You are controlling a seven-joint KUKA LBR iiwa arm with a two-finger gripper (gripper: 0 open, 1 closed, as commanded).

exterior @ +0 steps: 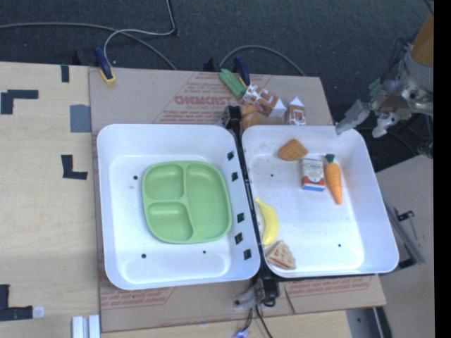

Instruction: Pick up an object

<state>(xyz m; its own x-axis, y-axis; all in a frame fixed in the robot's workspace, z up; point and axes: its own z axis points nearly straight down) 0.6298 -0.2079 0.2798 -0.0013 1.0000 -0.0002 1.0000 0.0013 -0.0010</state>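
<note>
The right bin (352,245) holds an orange carrot (333,181) lying beside a small red and white carton (312,173). An orange cracker (292,149) sits near the bin's back wall. At its left wall lies a yellow banana (267,221), with a sandwich wedge (281,256) in front of it. My gripper (366,123) hangs over the back right corner of this bin, up and to the right of the carrot. Its fingers (348,123) are spread open and hold nothing.
A green divided plate (187,201) lies in the left bin (116,189). Behind the bins, on the cardboard, sit small brown and white boxes (262,101), another small box (296,113) and a green clamp (232,82). Cables trail across the dark floor at the back.
</note>
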